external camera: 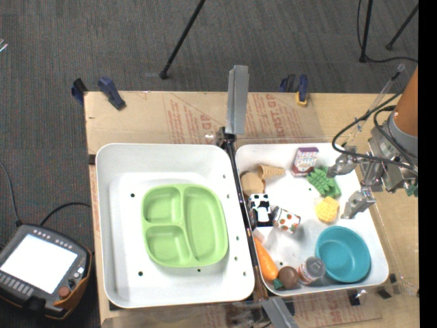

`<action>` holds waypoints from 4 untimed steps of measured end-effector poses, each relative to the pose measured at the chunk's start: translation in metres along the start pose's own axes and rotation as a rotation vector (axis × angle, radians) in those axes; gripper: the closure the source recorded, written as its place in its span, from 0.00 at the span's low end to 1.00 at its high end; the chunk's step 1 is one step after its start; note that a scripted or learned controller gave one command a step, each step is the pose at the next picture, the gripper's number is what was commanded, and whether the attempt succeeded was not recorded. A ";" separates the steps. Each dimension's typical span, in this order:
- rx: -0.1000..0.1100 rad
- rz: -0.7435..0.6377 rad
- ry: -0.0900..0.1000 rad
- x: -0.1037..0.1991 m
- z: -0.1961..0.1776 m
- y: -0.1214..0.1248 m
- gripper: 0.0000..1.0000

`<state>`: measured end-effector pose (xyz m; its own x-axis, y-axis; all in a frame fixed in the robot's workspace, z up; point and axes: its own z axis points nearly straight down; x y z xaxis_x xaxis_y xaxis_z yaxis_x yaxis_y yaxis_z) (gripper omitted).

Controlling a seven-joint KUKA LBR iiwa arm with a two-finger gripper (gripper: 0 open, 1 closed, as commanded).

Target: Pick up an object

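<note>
Reversed red lettering on the cardboard sheet (198, 118), not readable

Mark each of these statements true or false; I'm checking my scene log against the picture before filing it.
1. The green divided plastic plate lies in the left white bin. True.
2. The round teal bowl sits in the left bin. False: it is in the right white bin, at its near right corner.
3. The orange carrot lies along the right bin's left wall. True.
4. The gripper holds the yellow pineapple toy. False: the toy lies in the bin beside it.
</note>
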<state>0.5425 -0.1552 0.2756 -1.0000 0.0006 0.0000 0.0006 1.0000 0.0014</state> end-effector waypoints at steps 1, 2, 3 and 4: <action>-0.005 -0.042 0.014 -0.090 0.139 -0.015 0.00; -0.003 -0.064 0.006 -0.003 0.191 -0.033 0.00; 0.000 0.017 -0.004 -0.058 0.187 -0.056 0.00; -0.002 0.040 -0.005 -0.098 0.187 -0.003 0.00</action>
<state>0.6404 -0.1581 0.0888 -0.9992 0.0408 -0.0046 0.0408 0.9992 0.0030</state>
